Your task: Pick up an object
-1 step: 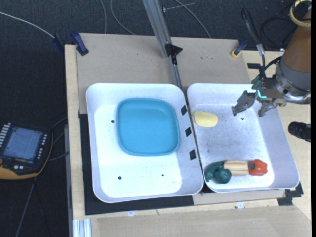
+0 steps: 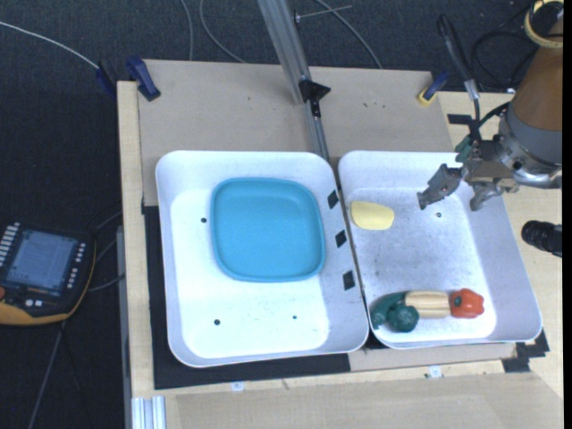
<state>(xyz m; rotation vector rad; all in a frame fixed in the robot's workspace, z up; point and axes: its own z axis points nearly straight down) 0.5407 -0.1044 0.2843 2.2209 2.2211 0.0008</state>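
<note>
In the right bin (image 2: 500, 266) lie a pale yellow lemon-shaped object (image 2: 372, 215) near the left wall, and along the front wall a dark green vegetable (image 2: 394, 314), a tan roll-shaped piece (image 2: 427, 304) and a red pepper-like piece (image 2: 466, 303). My gripper (image 2: 463, 191) hangs over the bin's back right part, open, its two fingers spread with nothing between them. It is to the right of the yellow object and well behind the front row.
The left bin (image 2: 183, 266) holds a blue square plate (image 2: 266, 229). A metal pole (image 2: 290, 43) slants down to the gap between the bins. A handheld pendant (image 2: 40, 269) lies at far left, off the bench.
</note>
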